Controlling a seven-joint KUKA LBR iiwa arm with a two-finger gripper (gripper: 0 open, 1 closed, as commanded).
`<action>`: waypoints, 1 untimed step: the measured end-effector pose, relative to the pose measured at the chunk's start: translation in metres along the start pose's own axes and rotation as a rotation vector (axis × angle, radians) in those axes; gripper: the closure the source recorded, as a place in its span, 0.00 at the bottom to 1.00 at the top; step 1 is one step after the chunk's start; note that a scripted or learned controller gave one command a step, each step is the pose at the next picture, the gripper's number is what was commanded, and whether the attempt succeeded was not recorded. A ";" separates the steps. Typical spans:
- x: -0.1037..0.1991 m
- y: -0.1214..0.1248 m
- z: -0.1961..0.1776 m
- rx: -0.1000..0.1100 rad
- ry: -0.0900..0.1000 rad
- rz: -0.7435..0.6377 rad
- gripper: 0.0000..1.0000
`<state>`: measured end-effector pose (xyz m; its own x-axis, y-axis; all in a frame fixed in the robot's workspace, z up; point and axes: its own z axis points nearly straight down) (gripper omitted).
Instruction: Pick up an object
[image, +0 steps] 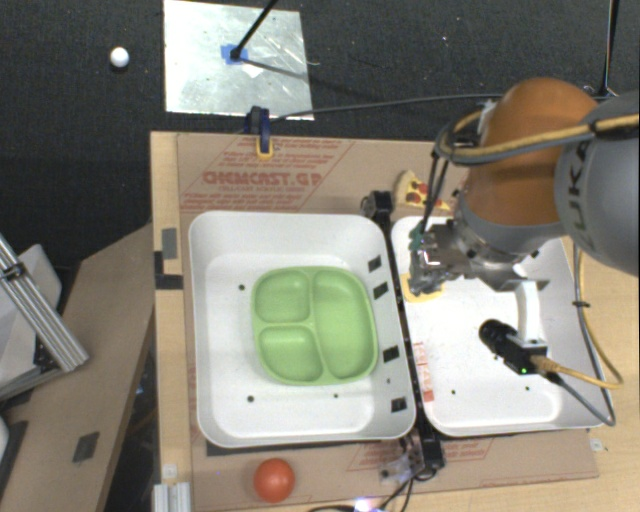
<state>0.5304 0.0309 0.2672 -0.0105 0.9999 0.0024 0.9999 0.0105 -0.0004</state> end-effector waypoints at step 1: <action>0.042 -0.009 0.016 0.000 0.000 0.001 1.00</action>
